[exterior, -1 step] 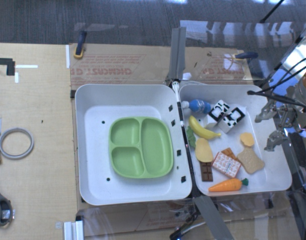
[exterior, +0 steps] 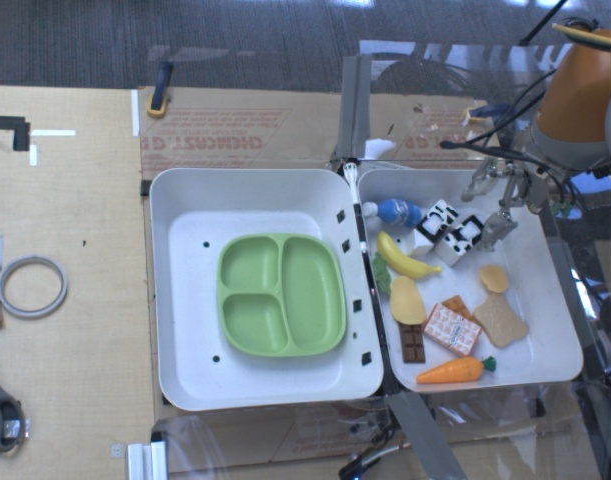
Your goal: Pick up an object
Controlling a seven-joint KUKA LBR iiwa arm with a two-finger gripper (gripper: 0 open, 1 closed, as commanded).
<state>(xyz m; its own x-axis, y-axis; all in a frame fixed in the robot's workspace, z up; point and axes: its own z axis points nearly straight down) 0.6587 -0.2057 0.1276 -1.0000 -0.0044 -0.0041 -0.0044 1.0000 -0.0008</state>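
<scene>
Banana (exterior: 405,259) lies crowded between bottle (exterior: 395,211) and carrot (exterior: 452,370).

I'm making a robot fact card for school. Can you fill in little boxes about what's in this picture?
left bin: holds a green divided plate
right bin: holds toy food
toy food: banana, carrot, bread slice, chocolate bar, cracker box
other items: blue bottle, black-and-white cow toy
gripper: above the right bin's far side, open, holding nothing
arm: reaches in from the right
left of bins: grey tape ring
</scene>
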